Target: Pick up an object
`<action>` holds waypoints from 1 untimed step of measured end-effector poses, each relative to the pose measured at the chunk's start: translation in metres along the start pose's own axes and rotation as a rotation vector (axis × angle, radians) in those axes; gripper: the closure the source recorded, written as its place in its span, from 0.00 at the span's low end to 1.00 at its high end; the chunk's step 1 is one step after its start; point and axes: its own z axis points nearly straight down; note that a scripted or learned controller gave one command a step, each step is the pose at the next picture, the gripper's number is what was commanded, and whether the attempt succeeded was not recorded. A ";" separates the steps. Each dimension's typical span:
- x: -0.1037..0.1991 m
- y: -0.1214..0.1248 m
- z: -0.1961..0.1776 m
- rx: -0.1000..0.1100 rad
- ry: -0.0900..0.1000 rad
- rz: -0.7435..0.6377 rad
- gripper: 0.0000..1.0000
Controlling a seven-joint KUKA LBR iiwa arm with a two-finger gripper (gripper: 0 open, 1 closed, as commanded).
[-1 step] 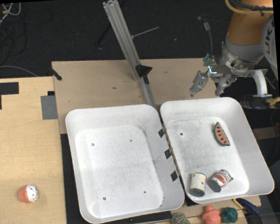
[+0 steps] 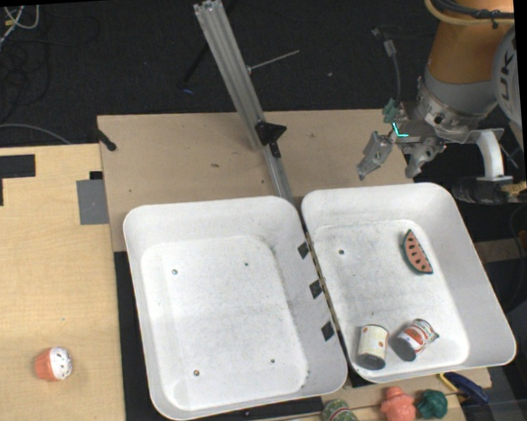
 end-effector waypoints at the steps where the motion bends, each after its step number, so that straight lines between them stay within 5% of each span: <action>1: 0.009 0.002 0.050 0.004 0.001 0.003 0.00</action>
